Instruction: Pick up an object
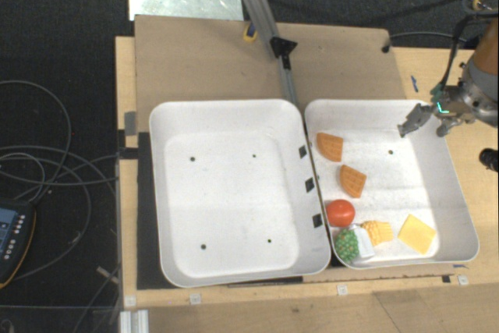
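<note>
The right bin (451, 168) holds several toy foods. Two orange wedges (330, 146) (352, 181) lie along its left wall. A red tomato (340, 212), a green piece (347, 246), a yellow corn cob (377, 231) and a yellow cheese block (417, 234) sit near its front edge. My gripper (426, 125) hangs over the bin's far right corner, well away from all of them. It is open, with nothing between its dark fingers (410, 124).
The left bin (168, 191) sits beside the right one, their walls touching in the middle. A grey pole (257, 0) slants across the brown board behind the bins. Cables lie on the floor at the left.
</note>
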Controlling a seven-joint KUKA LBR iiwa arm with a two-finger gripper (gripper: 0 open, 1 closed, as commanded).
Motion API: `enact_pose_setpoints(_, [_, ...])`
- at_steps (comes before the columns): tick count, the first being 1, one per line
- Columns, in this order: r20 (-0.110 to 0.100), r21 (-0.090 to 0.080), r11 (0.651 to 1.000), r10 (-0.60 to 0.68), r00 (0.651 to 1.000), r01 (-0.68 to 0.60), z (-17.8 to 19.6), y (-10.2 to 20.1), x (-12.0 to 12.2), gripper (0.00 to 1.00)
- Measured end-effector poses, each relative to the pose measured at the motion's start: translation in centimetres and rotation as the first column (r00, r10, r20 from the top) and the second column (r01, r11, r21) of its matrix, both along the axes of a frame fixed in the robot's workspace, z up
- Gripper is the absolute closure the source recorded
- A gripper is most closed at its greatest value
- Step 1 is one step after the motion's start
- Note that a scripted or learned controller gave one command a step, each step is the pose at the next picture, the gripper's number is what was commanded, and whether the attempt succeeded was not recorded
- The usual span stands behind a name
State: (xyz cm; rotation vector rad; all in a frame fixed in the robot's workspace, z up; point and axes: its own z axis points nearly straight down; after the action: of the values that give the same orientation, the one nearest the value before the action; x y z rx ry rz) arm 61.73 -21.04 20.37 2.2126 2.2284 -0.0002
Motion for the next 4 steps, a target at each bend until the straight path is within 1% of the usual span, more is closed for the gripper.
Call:
enact_pose_setpoints(1, [-0.003,0.001,1.000,-0.001,1.000,0.001,-6.2,0.0,0.3,0.00])
enact_pose_setpoints(2, [-0.004,0.002,1.000,-0.001,1.000,0.001,-11.4,0.1,0.3,0.00])
enact_pose_setpoints(3, [0.004,-0.001,1.000,0.003,1.000,-0.003,-9.9,0.1,0.6,1.00])
enact_pose_setpoints(4, [0.005,-0.001,1.000,-0.001,1.000,0.001,-5.5,0.3,0.9,1.00])
